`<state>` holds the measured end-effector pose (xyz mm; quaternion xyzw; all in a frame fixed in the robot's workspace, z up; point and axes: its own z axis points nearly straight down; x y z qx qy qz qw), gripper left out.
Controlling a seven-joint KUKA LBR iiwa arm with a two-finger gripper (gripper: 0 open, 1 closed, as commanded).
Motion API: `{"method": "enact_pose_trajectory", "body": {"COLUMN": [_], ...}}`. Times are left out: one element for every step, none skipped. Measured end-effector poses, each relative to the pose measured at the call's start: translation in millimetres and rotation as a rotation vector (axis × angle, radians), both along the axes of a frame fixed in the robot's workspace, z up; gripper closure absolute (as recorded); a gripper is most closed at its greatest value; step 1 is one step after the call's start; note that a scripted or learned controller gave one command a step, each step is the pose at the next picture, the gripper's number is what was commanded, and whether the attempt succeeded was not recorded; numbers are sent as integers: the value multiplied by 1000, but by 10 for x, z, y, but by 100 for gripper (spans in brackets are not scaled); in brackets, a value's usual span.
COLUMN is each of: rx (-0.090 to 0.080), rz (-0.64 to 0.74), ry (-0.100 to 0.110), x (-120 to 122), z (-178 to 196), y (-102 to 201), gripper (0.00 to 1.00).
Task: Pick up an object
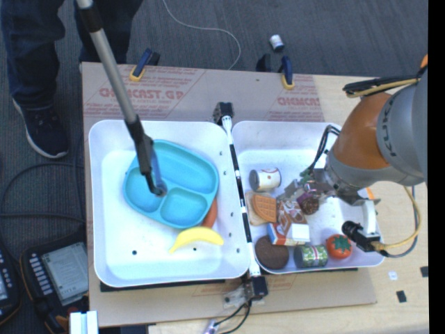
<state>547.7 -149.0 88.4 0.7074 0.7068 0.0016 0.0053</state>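
Where the claw (pixel 306 195) comes down into the right bin (pixel 278 132), we see a small dark maroon object (pixel 309 204) with a mottled, glossy surface lying right at its tip, touching or nearly so; we cannot tell whether it sits between the fingers, and we cannot tell if the claw is released or clenched (the wrist hides it). Just left of the claw lies a waffle-patterned tan cookie (pixel 263 207), and up-left of it a white cylinder (pixel 265 179) with red marks rests on its side. Below the claw sits a small white block (pixel 300 232), with a green can (pixel 311 256) beneath that, a red tomato (pixel 338 247) to the lower right and a round brown disc (pixel 272 253) to the lower left. Well to the claw's left, in the left bin (pixel 111 256), we see a blue divided plate (pixel 175 183), a yellow banana (pixel 197 239) below it, an orange piece (pixel 211 216) at the plate's edge, and a long grey pole (pixel 115 82) whose black tip presses on the plate.
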Motion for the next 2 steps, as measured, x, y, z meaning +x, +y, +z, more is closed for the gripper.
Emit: {"method": "enact_pose_trajectory", "body": {"rx": [0,4], "rz": [0,2], "ry": [-2,8], "x": [9,-513], "z": [107,1276], "y": [-3,319], "gripper": [100,100]}}
